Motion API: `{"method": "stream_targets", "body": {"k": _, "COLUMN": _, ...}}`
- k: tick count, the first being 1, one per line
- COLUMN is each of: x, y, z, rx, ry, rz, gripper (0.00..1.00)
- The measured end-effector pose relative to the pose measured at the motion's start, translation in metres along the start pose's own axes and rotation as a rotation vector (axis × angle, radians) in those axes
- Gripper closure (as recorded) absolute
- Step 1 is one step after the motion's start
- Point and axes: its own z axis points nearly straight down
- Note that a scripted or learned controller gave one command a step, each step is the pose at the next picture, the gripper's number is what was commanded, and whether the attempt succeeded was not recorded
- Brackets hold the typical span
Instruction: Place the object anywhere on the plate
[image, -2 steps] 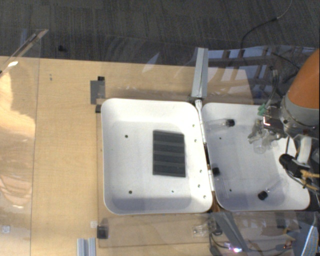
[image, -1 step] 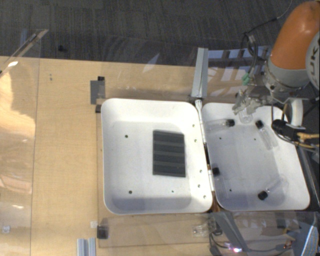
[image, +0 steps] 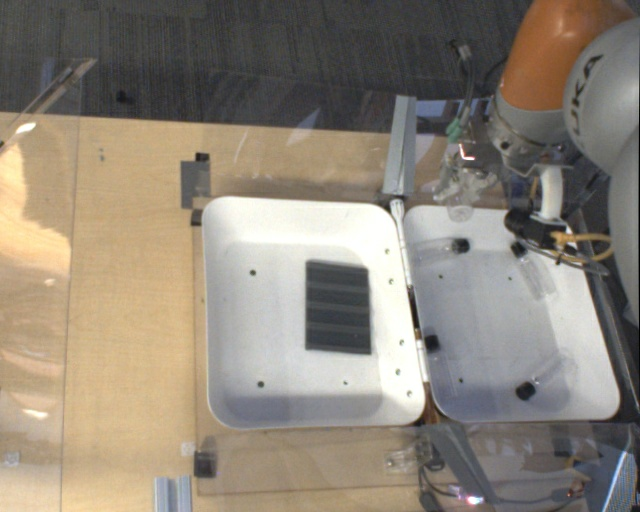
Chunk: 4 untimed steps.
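Over the far rim of the right bin (image: 590, 400) hangs the gripper (image: 462, 192), pale and translucent-looking, carried by the grey arm (image: 600, 80) with its orange band (image: 545, 50) entering from the upper right; whether it is released or clenched cannot be told, the view being too blurred there; nothing identifiable seen in its grasp.

Left bin (image: 230, 300): white, shallow, rounded corners; holds a dark ribbed rectangular object (image: 338, 306) lying flat near the middle of the floor, long side running near-to-far, well apart from the gripper.

Right bin: touching the left bin along their shared edge; small dark spots on its floor, one near the far left (image: 460, 245), one near the front right (image: 524, 391); too small to identify.

Wooden bench (image: 110, 300) under both bins; black and yellow cables (image: 560, 240) beside the arm at the right bin's far right corner.
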Motion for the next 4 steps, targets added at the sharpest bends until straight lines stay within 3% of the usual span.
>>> {"method": "stream_targets", "body": {"k": 1, "x": 0.050, "y": -0.002, "z": 0.062, "rx": 0.005, "ry": 0.000, "rz": 0.399, "gripper": 1.00}}
{"method": "stream_targets", "body": {"k": 2, "x": 0.132, "y": -0.002, "z": 0.073, "rx": 0.001, "ry": 0.003, "rz": -0.123, "gripper": 1.00}}
{"method": "stream_targets", "body": {"k": 3, "x": 0.182, "y": -0.002, "z": 0.022, "rx": -0.003, "ry": 0.003, "rz": -0.442, "gripper": 1.00}}
{"method": "stream_targets", "body": {"k": 4, "x": 0.213, "y": -0.037, "z": 0.152, "rx": -0.001, "ry": 0.004, "rz": -0.972, "gripper": 1.00}}
